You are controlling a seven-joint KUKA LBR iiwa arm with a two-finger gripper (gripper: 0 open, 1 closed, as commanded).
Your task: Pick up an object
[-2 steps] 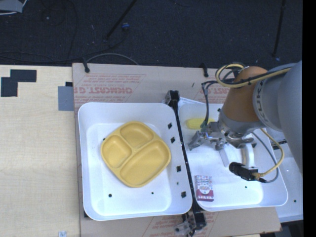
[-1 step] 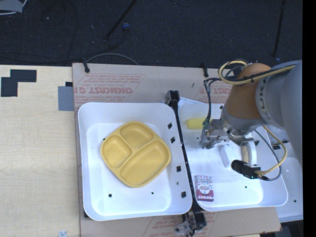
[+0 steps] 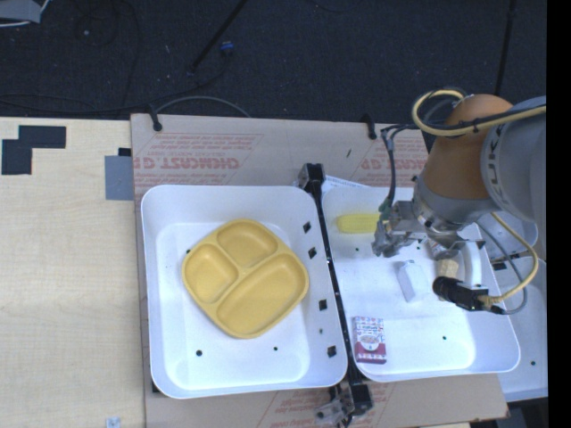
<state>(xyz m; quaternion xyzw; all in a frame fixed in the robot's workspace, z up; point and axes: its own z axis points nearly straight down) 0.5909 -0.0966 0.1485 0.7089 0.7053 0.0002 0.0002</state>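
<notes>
A yellow three-section plate [image 3: 244, 276] lies in the left bin [image 3: 169, 346]. In the right bin [image 3: 482, 350] a yellow oblong object [image 3: 356, 223] rests near the far left corner, a small grey block [image 3: 407, 281] lies in the middle, and a red and white packet [image 3: 369, 339] lies near the front left. My gripper [image 3: 387, 242] hangs over the right bin, just right of the yellow oblong object and left of the grey block. Nothing shows between its fingers.
A black divider [image 3: 326, 275] runs between the two bins. Yellow and black cables [image 3: 500, 279] loop round the wrist over the right bin's right side. Cardboard [image 3: 223, 154] lies under the bins, with a wooden bench top [image 3: 62, 275] at left.
</notes>
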